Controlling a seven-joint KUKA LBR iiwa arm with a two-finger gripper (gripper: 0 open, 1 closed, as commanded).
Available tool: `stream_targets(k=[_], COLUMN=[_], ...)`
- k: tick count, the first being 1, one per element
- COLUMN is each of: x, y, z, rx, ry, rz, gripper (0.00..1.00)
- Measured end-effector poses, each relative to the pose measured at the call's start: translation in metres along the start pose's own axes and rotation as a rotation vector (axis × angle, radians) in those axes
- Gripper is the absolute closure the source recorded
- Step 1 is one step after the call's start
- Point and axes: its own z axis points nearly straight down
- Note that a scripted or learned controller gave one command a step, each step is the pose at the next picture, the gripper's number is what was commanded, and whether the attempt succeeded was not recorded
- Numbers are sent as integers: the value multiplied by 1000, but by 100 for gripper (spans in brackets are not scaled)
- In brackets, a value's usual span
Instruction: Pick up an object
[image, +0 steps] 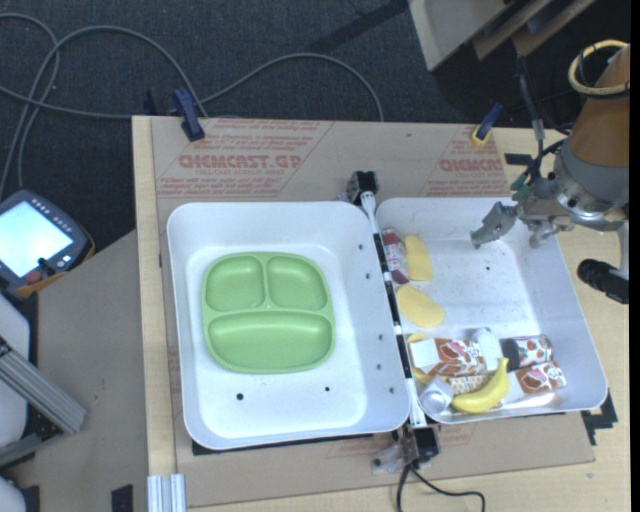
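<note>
One end effector hangs over the top right corner of the right bin, and nothing is in it; how wide it is spread cannot be told. It sits high and off to the side, likely so the things to pick stay in plain sight. Those things lie low in the right bin: a banana, some snack packs and two yellow pieces by the middle wall. In the left bin rests a green plate with three parts. Both bins sit on the worktop.

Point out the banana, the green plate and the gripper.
banana (481, 391): camera view, middle of its curve.
green plate (268, 311): camera view, centre divider.
gripper (512, 227): camera view, midway between fingertips.
</note>
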Motion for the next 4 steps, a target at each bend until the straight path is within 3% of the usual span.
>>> stream_targets(k=[1,2,3,4], x=[46,65,65,66], y=[-28,-29,-68,-67], z=[107,119,119,109], rx=[1,1,2,-1], ry=[0,1,1,1], rz=[-1,-1,1,1], gripper=[0,0,0,100])
